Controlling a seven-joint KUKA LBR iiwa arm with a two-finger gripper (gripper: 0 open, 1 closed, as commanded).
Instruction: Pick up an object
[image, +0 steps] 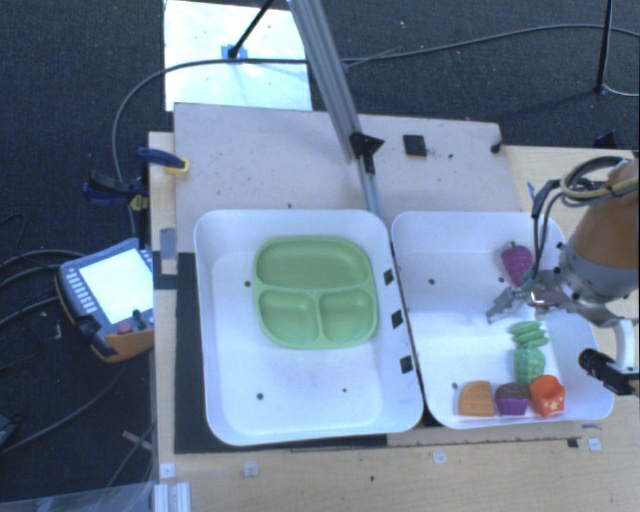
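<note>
1. Reaching in from the right, the gripper (512, 303) hovered low over the right bin (440, 250), its fingers (497, 311) spread apart and holding nothing.
2. A green ridged toy (528, 346) lay just below the fingertips, its long axis running toward the bin's near wall; a magenta toy (517, 263) sat just above them.
3. An orange block (476, 399), purple piece (511, 399) and red-orange piece (546, 394) lined the near wall.
4. A green divided plate (316, 290) rested in the left bin (225, 330).
</note>
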